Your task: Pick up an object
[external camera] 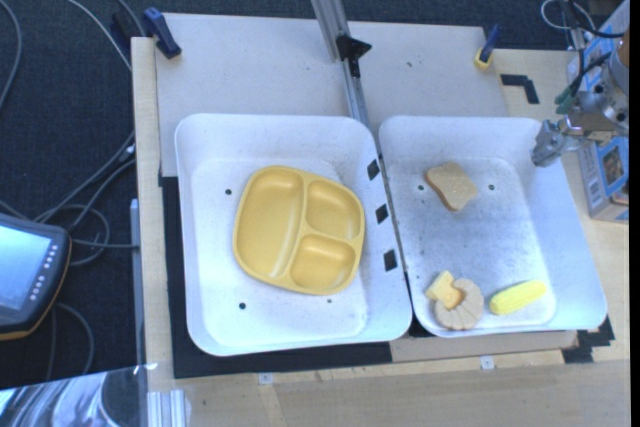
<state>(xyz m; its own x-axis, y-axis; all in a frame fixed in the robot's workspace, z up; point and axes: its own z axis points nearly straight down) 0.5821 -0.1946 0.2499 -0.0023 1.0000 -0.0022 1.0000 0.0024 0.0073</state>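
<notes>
Looking down on a bench with two shallow white bins side by side. The left bin point(205, 315) holds a yellow divided tray point(298, 229), lying flat near its middle. The right bin point(560, 215) holds the loose items that could be picked: a tan bread slice point(452, 185) near the upper middle, a yellow corn cob point(518, 296) near the lower right corner, and just left of the corn a round cookie point(461, 311) with a small yellow piece point(443, 290) touching its upper edge. The gripper point(548, 143) sits at the right bin's upper right rim, well apart from every item, and nothing is seen between its parts; whether it is spread or pressed together cannot be told from this angle. Judging from this, the pick has not begun: every item lies on the bin floor, and the approach, descent, grasp and lift all remain. The bread slice looks nearest to the gripper.
</notes>
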